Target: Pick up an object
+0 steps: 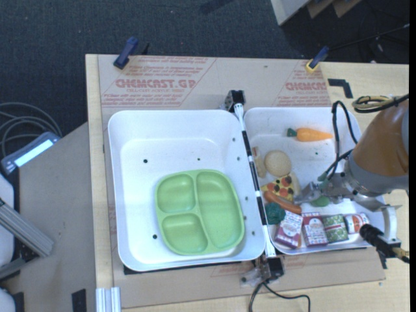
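The right bin (pixel 286 113) holds several toy foods. An orange carrot (pixel 311 134) lies at the back and a round tan bun (pixel 277 162) sits near the divider. In front of the bun are a pizza slice (pixel 283 187), a red sausage (pixel 285 204) and a green piece (pixel 273 214). Small food packets (pixel 314 230) and a little bottle (pixel 356 223) line the front wall. My gripper (pixel 320 192) hangs low in this bin, just right of the pizza slice and above the packets. The wrist hides what lies under it.
The left bin (pixel 130 130) holds a green divided plate (pixel 198 211). Between the bins runs a black clamp bar (pixel 247 155). The grey and orange arm (pixel 383 149) covers the right bin's right side. Cables (pixel 19 132) lie off the bench at left.
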Controlling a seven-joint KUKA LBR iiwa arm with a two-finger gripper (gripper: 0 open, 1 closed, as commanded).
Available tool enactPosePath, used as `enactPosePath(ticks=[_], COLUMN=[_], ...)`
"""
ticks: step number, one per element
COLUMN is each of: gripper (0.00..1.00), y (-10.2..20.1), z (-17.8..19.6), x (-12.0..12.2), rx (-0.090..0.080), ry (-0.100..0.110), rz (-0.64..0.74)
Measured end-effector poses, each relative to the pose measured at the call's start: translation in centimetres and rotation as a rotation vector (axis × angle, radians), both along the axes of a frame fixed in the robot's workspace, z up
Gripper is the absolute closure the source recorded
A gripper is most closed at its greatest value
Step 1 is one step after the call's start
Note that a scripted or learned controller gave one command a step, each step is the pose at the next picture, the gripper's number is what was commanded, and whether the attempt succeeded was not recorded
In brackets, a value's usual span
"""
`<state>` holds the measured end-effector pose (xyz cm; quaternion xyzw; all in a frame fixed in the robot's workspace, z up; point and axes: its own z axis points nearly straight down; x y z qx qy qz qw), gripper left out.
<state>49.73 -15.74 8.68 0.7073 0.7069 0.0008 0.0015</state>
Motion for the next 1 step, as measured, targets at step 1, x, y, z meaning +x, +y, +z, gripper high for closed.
enactPosePath(ticks=[1], gripper=[1.00], y=[0.05], z=[0.83], x=[-0.02], rx=[0.000], ry=[0.000], rz=[0.000])
